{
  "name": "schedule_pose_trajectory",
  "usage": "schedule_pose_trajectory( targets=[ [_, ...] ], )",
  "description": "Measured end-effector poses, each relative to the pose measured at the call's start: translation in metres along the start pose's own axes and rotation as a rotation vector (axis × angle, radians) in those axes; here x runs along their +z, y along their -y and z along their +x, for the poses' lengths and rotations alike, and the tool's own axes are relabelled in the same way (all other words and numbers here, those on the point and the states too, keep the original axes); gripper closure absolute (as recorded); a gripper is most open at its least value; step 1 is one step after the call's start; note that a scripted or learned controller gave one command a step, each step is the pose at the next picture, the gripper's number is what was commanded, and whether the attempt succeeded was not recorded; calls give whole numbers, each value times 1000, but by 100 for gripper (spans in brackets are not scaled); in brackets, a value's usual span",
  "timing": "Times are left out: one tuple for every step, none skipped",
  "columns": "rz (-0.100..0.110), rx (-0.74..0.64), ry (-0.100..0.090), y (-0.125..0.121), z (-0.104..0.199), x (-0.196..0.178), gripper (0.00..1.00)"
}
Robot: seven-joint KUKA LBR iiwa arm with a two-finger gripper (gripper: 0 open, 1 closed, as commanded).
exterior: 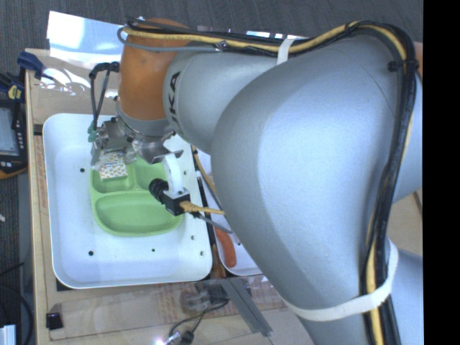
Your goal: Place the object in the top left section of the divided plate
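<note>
A green divided plate [138, 226] lies in the left white bin [72, 214]. A small pale object with a speckled pattern [113, 169] sits at the plate's top left section, directly under my gripper [111, 152]. The gripper hangs low over that section, its tip touching or almost touching the object. Whether the object rests on the plate or hangs just above it, I cannot tell. The arm's grey bulk with its orange band [147, 70] covers the plate's upper right part.
An orange-red elongated thing [226, 249] lies in the right bin [241, 268], mostly hidden under the arm. The left bin's white floor shows around the plate, to the left and in front. Clutter sits on the bench's left edge [11, 135].
</note>
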State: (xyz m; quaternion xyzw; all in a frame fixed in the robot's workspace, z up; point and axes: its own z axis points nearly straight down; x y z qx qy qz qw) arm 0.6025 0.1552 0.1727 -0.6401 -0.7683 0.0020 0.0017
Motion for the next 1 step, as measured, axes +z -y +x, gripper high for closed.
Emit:
schedule_pose_trajectory(
  targets=[
    [-1, 1, 0, 0, 0, 0, 0]
  ],
)
